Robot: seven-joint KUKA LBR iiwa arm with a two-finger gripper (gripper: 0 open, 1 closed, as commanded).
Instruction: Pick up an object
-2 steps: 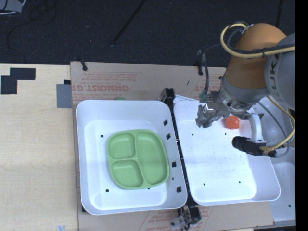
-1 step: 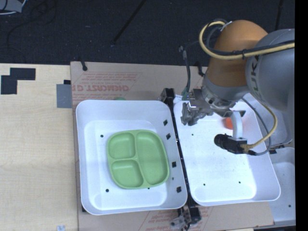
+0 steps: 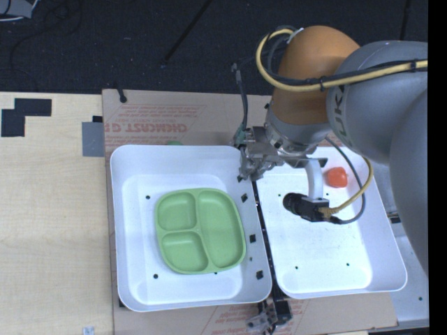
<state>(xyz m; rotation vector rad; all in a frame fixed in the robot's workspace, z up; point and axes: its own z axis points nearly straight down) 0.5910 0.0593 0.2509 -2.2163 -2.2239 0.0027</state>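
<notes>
Nothing seems picked yet: the gripper [image 3: 253, 160], its spread impossible to tell, hangs near the far right corner of the green three-compartment plastic plate [image 3: 200, 230], and the small orange rounded object [image 3: 336, 177] lies well right of that plate.

Two shallow white plastic bins side by side, rims touching: left bin [image 3: 133, 285], right bin [image 3: 335, 257]. Both sit on a brown printed cardboard sheet [image 3: 174, 121] on the pale wood bench [image 3: 49, 222]. Black stepped patch [image 3: 24, 114] and grey rectangle [image 3: 91, 138] on the bench, left of the cardboard.
</notes>
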